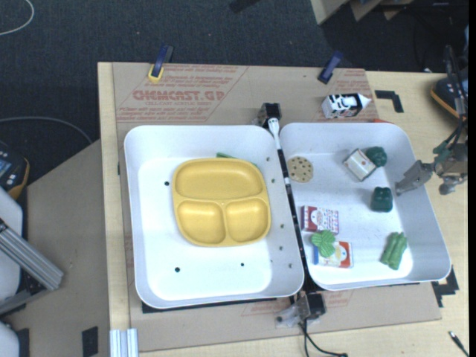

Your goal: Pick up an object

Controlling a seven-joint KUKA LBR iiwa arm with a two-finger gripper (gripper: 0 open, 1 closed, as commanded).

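Where pincer (425,175) hovers, green block (381,198) lies just left.

A yellow divided tray (222,201) lies in the left bin (149,274). The right bin (424,229) holds a cookie (300,169), small cartons and green toys. The claw (413,177) hangs at its right rim.

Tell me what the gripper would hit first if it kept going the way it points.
Probably the dark green block: the gripper points left and slightly down into the right bin, and that block lies nearest on that line. Height is unclear, so it might pass above.
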